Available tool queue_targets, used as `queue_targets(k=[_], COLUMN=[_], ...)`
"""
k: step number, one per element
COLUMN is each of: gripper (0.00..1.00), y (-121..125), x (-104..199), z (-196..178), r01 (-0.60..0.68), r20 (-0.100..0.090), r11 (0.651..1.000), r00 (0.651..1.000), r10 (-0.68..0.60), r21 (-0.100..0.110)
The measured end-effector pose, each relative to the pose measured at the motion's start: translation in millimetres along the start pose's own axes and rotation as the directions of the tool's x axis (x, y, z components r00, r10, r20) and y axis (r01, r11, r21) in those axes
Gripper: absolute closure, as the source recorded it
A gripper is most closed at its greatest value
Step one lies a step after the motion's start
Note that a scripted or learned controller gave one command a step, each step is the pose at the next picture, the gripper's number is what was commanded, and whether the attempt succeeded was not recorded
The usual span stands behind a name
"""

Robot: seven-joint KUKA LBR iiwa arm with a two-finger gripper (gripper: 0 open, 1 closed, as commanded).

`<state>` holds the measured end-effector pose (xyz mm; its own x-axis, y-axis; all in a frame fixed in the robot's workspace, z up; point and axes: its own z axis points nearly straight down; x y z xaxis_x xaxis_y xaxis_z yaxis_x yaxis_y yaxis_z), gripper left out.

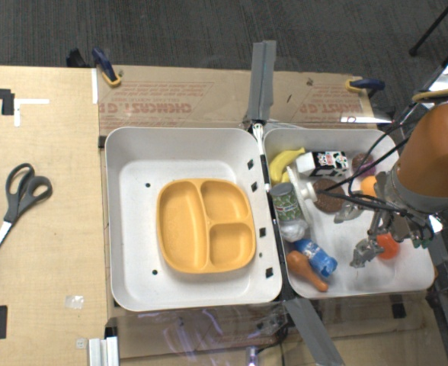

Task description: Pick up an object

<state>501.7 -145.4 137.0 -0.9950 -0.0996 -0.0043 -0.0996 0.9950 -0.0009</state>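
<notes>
Grey arm point(418, 185) with orange band, dark cables, metal hand point(367, 252)

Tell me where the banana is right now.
The banana lies in the right bin, at its far left corner against the divider, just left of the small black-and-white carton and above the clear bottle.

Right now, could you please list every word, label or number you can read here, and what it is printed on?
"CHEMICAL GU…", red, upside down: cardboard sheet behind the bins, only partly legible.
Black-and-white carton: print too small to read.
Bottle label: blurred.
Blue wrapper: unreadable.
</notes>
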Motion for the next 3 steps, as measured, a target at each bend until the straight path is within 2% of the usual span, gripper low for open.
queue_targets(k=[1, 2, 3], gripper=[0.0, 0.0, 0.0], y=[14.6, -52.9, -72.5], x=[18.5, 0.3, -16.0], z=[45.0, 7.1, 44.1], r01=[-0.025, -0.242, -0.313], r20=[-0.002, 0.0, 0.001], r11=[1.0, 0.97, 0.95], r00=[1.0, 0.97, 0.95], r10=[0.025, 0.242, 0.313], r21=[-0.001, 0.001, 0.0])
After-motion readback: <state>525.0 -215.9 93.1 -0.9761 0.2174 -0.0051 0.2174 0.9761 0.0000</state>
